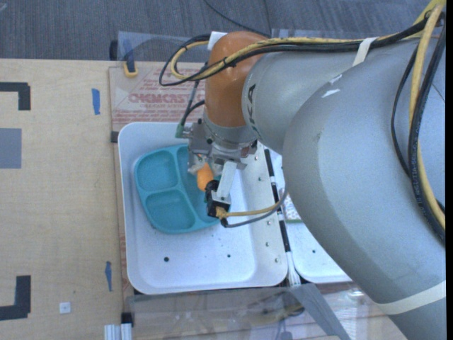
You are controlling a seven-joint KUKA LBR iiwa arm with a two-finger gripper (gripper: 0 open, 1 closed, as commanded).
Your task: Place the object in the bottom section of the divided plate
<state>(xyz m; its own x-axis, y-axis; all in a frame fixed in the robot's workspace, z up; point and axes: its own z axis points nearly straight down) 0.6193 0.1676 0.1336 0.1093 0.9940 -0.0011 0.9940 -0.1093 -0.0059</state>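
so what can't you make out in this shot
- orange object: camera view, mostly covered by the arm; its shape, and whether it is held or resting on the plate, can't be told
- plate: its right side is hidden under the arm
- right bin: mostly covered by the arm; contents unseen
- dark specks in the left bin: too small to identify
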